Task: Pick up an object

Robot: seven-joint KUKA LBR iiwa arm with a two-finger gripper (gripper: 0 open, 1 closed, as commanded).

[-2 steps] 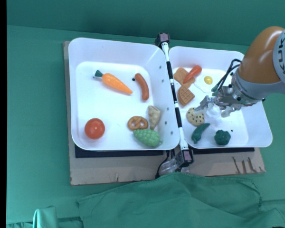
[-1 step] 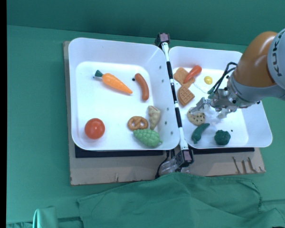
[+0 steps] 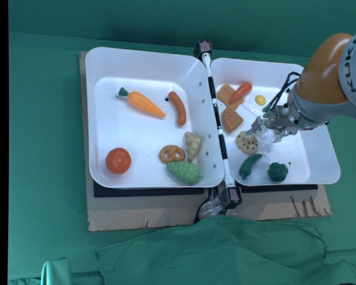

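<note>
Bench: green cloth (image 3: pixel 47 129) all over, brown cardboard sheet (image 3: pixel 124 218) under both bins.
Left bin: shallow white plastic bin (image 3: pixel 107 64), sits just left of the black-and-white divider bar (image 3: pixel 216 111). Carries an orange plastic carrot (image 3: pixel 143 103), a reddish-brown sausage (image 3: pixel 178 108), a round red tomato (image 3: pixel 118 160), a brown pretzel (image 3: pixel 172 154), a tan wedge-shaped piece (image 3: pixel 191 144) and a bumpy green fruit (image 3: pixel 184 171).
Right bin: matching white bin (image 3: pixel 320 165), just right of that bar.
Arm: grey KUKA with the orange band (image 3: pixel 323 70), over the right bin's right half.
Pincer: two-finger gripper (image 3: pixel 262 129), low in the right bin, right of the bar; honestly can't tell what state it's in, too blurry.
Nearest things: round tan cookie with dark chips (image 3: pixel 247 142) just below-left of the pincer, touching or not I can't say.
Others: brown square waffle (image 3: pixel 231 119) and tan cracker (image 3: pixel 226 94) by the bar, red chilli pepper (image 3: pixel 241 91), yellow egg-like bit (image 3: pixel 260 100), dark green pepper (image 3: pixel 249 165), green broccoli floret (image 3: pixel 277 171).
</note>
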